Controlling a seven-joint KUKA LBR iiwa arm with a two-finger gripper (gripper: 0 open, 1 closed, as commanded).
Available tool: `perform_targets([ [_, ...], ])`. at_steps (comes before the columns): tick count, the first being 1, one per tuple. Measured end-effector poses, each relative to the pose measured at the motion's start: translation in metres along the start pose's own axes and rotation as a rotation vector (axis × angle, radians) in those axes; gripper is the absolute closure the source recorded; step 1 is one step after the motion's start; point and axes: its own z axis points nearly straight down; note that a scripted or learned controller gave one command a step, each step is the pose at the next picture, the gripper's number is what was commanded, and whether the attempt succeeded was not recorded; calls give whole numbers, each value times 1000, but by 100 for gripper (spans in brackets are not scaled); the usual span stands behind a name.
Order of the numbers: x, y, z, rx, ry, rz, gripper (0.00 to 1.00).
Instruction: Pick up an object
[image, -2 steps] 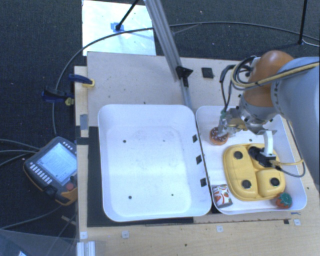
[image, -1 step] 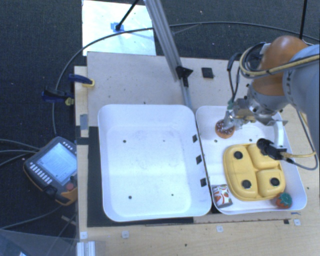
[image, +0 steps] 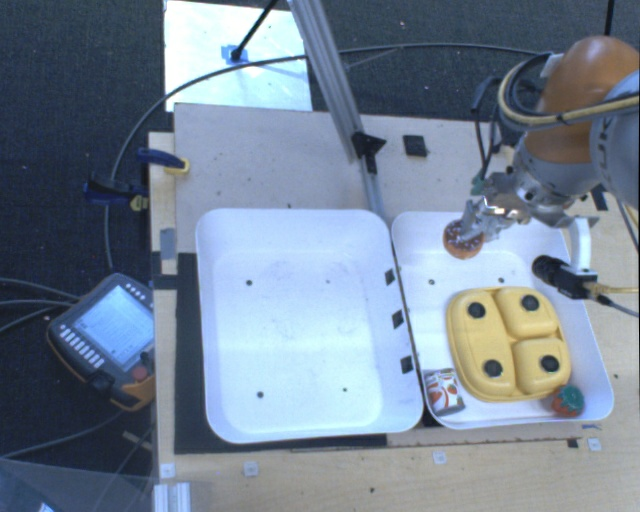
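Note:
The right bin (image: 428, 300) holds a brown, speckled round object (image: 460, 243) at its far left. My gripper (image: 479, 221) hangs right over that object's upper right edge, at or just above it; whether they touch is unclear. A yellow four-lobed moulded toy (image: 508, 342) with black dots lies in the bin's middle. A small printed packet (image: 444, 391) rests in the near left corner. At the near right corner sits a small red and green ball-like thing (image: 567, 401).
The left bin (image: 290, 320) lies beside the right one, with black clips on the shared wall (image: 398, 318). A black connector (image: 561, 275) hangs over the right bin's far right side. A metal pole (image: 338, 90) crosses the bench behind. A teach pendant (image: 105, 338) lies off the bench at the left.

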Motion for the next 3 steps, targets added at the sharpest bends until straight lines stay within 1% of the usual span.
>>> perform_targets([
  [1, 56, -11, 6, 8, 2, -4, 100],
  [2, 113, -7, 10, 6, 3, -5, 100],
  [3, 170, -14, 14, 7, 2, -4, 100],
])
